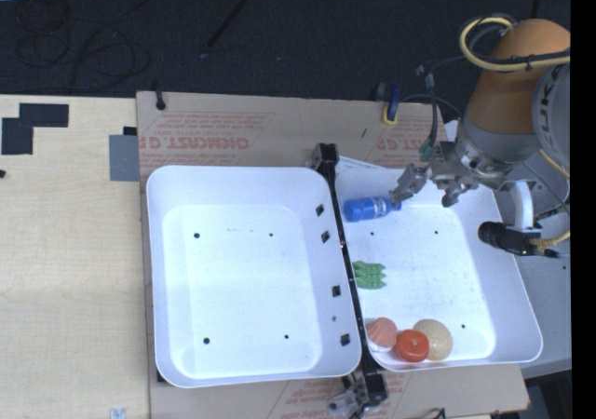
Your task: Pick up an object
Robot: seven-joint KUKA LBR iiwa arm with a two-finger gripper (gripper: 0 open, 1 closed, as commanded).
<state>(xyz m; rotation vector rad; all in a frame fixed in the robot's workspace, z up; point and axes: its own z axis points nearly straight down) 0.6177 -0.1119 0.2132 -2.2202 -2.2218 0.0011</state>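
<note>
My gripper [428,192] hangs over the back of the right bin [484,268] with its two fingers spread apart and nothing between them. A blue cylinder [365,209] lies on its side at the bin's back left corner. Its right end touches or nearly touches my left fingertip [407,187]. A small green object [369,275] rests near the bin's left wall. In the front left corner a pink piece [381,331], a red round object [412,345] and a beige round object [435,338] sit packed together.
The left bin [177,222] lies beside the right one, with a black divider strip [340,259] between them. Both stand on a cardboard sheet [242,133]. The orange-banded arm [510,82] comes in from the upper right.
</note>
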